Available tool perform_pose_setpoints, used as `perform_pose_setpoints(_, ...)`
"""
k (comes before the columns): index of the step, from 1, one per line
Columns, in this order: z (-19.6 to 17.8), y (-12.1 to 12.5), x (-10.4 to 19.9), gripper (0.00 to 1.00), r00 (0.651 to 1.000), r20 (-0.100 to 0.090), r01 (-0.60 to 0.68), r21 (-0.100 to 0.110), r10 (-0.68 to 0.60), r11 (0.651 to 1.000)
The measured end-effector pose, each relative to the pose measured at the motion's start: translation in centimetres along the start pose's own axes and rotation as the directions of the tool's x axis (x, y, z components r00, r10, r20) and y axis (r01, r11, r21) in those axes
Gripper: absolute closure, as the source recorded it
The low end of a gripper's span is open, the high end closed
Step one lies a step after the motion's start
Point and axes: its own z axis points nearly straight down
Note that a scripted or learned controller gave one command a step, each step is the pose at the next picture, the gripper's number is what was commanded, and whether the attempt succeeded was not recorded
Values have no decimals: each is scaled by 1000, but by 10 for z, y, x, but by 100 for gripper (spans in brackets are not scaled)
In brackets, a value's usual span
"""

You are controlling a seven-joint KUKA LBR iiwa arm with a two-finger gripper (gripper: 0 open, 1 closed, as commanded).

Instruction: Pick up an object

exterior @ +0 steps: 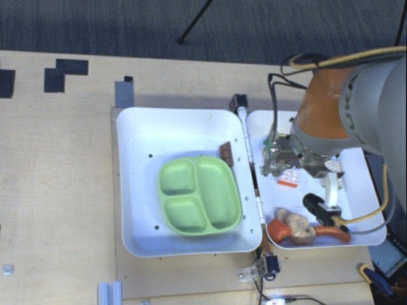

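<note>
My gripper point(277, 162) hangs low over the left side of the right bin point(372, 234), under the grey and orange arm. Just to its lower right lies a small red and white packet point(288, 179); whether the gripper touches it I cannot tell. At the bin's front edge rest a tan lumpy object point(296, 223), an orange piece point(278, 231) and a red-orange handle-like piece point(329, 232). Another red and white patterned item point(333, 165) peeks out below the arm.
The left bin point(133, 170) holds a green divided plate point(200, 195) and a small brown object point(225, 150) by its right wall. The divider between the bins point(249, 164) runs just left of the gripper.
</note>
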Motion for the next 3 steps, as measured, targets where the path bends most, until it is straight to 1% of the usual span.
perform_pose_setpoints(1, 21, 3, -92, 100, 1000, 4, -3, 2, 3, 1000)
perform_pose_setpoints(2, 55, 77, -155, 100, 1000, 3, -2, 2, 2, 1000)
perform_pose_setpoints(3, 55, 77, -154, 0, 1000, 3, 0, 1, 0, 1000)
